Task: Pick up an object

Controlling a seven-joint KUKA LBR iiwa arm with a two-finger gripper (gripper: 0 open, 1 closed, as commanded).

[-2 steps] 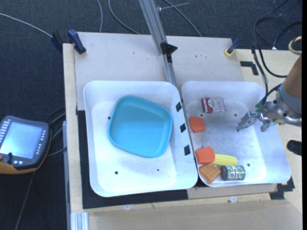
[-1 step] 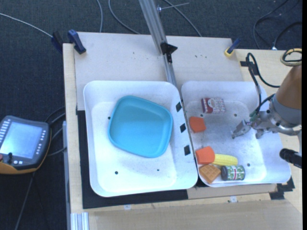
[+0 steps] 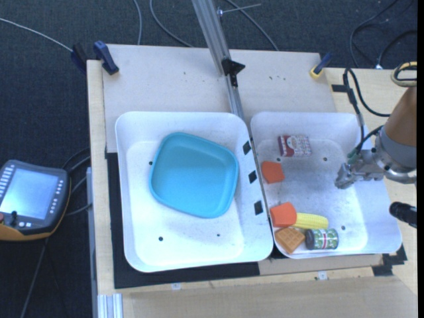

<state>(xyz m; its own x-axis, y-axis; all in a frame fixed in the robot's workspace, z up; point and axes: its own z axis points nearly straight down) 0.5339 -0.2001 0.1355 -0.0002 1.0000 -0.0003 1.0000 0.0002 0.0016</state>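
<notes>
"Had the robot picked anything up?"

"Not yet. Its gripper (image 3: 347,175) hung over the right bin (image 3: 371,238), near the far-right wall. I couldn't tell if it was open or closed."

"What was in that bin?"

"An orange block (image 3: 272,171), a red-and-white packet (image 3: 294,145), a red piece (image 3: 283,214), a yellow corn (image 3: 311,220), a waffle (image 3: 289,239) and a small can (image 3: 322,238)."

"And beside that bin?"

"The left bin (image 3: 136,244) held just a blue plate (image 3: 194,174)."
</notes>
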